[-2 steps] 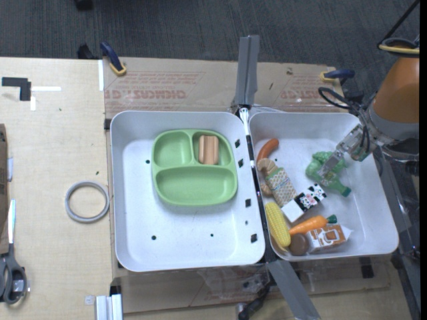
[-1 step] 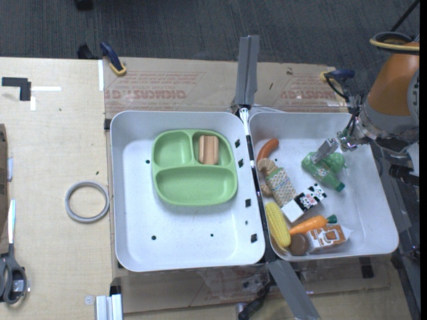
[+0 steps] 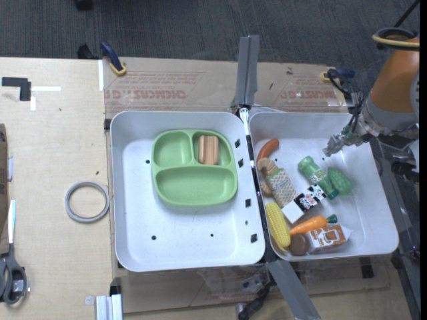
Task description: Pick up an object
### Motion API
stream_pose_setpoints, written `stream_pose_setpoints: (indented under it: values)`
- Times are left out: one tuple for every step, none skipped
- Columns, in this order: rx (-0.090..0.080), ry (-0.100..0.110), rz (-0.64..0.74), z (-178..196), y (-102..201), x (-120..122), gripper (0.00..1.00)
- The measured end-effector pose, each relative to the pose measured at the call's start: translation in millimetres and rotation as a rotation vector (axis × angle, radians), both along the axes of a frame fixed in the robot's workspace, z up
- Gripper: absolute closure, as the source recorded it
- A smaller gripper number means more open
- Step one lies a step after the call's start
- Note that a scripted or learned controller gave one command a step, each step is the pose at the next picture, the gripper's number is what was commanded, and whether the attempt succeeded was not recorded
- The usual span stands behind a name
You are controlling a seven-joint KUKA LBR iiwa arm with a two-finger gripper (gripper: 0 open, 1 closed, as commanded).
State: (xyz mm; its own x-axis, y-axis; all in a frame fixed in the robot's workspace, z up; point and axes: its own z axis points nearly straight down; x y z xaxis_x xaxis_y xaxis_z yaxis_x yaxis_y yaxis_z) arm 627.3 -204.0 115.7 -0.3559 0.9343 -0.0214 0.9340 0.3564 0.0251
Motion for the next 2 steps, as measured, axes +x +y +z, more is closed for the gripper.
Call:
stream_pose_setpoints:
  values:
    - [0.000,0.000,0.000,0,0,0,0.00]
    - [0.011,0.032,-0.021,-25,54,-36,0.00]
